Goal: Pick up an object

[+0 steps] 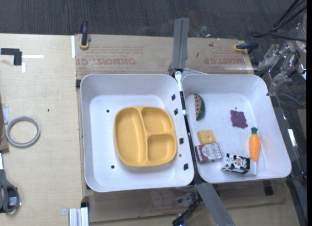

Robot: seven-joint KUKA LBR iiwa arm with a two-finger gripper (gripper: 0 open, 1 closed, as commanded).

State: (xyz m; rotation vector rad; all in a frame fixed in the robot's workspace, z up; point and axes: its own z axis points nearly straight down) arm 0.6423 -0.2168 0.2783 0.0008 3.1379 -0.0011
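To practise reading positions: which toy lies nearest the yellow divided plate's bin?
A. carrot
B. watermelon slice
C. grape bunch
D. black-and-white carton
B. The watermelon slice lies beside the wall between the bins, nearer the yellow plate than the carrot, grapes or carton.

At the upper right we see part of the robot (285,61): pale silvery metal pieces with angular, bracket-like shapes, glinting in places. Thin black cables (292,8) run beside them toward the top corner. We cannot make out finer details.
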